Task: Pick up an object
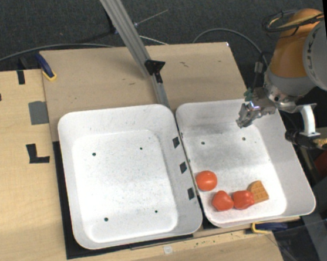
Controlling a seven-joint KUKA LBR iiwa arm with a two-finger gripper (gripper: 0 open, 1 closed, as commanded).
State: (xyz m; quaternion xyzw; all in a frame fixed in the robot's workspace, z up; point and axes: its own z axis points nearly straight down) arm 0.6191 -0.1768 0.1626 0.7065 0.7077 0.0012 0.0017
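Hanging over the upper right corner of the right bin (285, 159), the gripper (246, 117) is small and blurred; whether it is parted or closed cannot be told, and nothing shows in its grasp. Objects counted, all in that bin's lower part: three red pieces (206, 181) (two touching) and one tan waffle-like block (258, 191). Left bin (73, 167): one.

place: robotics lab | cues: plywood bench (109, 74), white bins (114, 118), cables (222, 34)

No legible text or labels.
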